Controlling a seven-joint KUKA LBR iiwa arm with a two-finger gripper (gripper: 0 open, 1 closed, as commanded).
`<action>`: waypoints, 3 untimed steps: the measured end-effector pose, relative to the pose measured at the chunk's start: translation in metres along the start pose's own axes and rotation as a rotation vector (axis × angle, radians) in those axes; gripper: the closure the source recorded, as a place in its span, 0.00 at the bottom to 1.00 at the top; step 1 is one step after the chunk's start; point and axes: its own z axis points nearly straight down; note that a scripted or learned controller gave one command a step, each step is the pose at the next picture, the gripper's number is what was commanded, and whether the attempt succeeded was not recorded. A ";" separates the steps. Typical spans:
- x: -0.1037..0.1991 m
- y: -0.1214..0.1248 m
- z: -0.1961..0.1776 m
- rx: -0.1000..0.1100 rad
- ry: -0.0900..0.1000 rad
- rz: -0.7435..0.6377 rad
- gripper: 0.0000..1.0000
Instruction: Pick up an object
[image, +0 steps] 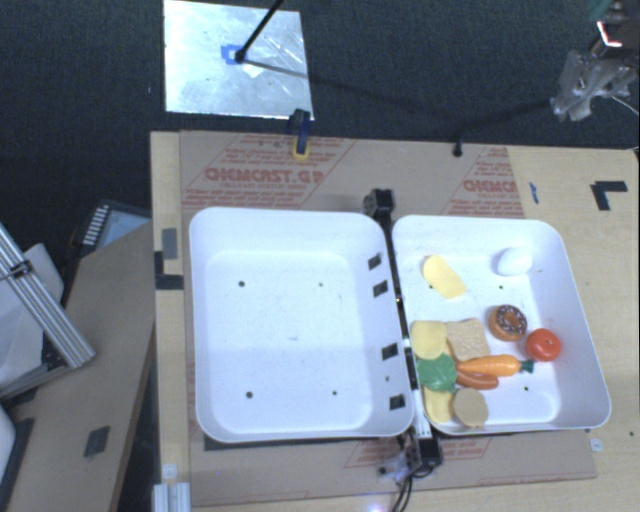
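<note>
1. While the toy foods lie in the right-hand bin, the claw (592, 85) sits at the upper right corner of the view, over dark floor and well apart from both bins; it appears as a small pale metallic shape, too blurred to tell whether it is apart or together, and nothing is seen held in it.
2. Right bin (575, 300): a shallow white tray holding all the loose objects, clustered mostly along its left and lower parts.
3. Upper area of the right bin: a pale yellow piece (443, 277) lies near the left wall; a white egg-like object (513, 262) lies near the upper right corner.
4. Middle of the right bin: a brown doughnut with sprinkles (508, 322) rests just beside a red tomato (543, 345).
5. Lower left cluster: a yellow slice (429, 338), a tan bread slice (467, 338), a green leafy piece (436, 373), an orange carrot (492, 366) lying crosswise, a second yellow piece (438, 404) and a round tan disc (470, 408) touch or overlap one another.
6. Left bin (215, 400): a white tray joined to the right bin along a dark hinged seam (400, 330).
7. Both bins rest on a brown board (260, 175) printed with red lettering.
8. Beyond the board, a silver sheet (200, 60) lies on the dark floor.
</note>
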 end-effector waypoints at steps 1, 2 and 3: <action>0.011 0.012 0.002 0.018 0.001 0.002 1.00; 0.021 0.019 0.004 0.018 0.002 0.002 1.00; 0.031 0.022 0.003 0.018 0.001 0.002 1.00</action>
